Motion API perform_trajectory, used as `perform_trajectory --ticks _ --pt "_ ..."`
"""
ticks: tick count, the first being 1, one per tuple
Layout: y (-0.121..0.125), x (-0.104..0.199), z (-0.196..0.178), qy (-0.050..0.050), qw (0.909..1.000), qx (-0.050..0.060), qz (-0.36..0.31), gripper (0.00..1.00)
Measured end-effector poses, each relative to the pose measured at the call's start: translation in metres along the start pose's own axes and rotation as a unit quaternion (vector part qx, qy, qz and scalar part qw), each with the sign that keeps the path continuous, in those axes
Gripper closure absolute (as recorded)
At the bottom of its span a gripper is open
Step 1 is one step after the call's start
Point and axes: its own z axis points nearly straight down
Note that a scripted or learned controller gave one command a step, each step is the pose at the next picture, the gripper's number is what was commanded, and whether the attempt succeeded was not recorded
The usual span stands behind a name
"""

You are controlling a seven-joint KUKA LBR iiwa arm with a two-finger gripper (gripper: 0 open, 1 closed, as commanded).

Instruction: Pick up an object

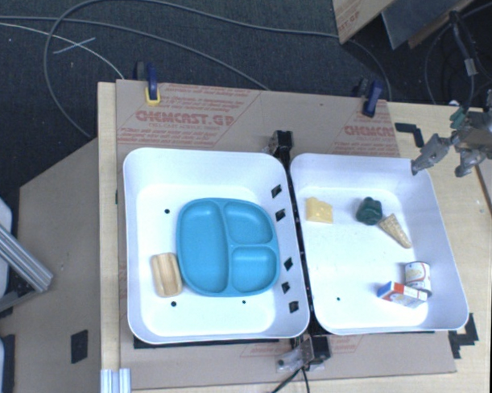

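The right bin [438, 239] holds a yellow cheese wedge [319, 210], a dark green scoop [370, 210] on a tan cone [396, 231], and a small red, white and blue carton [409, 284]. My gripper [443, 164] hangs over the bin's far right corner, beyond the rim and well away from all of these. Its two fingers [421, 161] are spread apart, so it is open with nothing between them.
The left bin [141, 188] holds a blue divided plate [228, 246] and a tan bread loaf [167, 274] beside it. A black divider with clips [283, 233] runs between the bins. Clamps [152, 82] sit on the bench's far edge, and cables trail on the floor behind.
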Motion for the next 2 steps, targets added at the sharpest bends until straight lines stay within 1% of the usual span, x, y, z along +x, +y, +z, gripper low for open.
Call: perform_trajectory --ticks 1,2 --pt "0.002 0.001 -0.009 -0.002 1.0000 -0.007 -0.002 0.00" --pt "0.000 0.002 0.054 -0.001 1.0000 -0.004 -0.002 0.00"
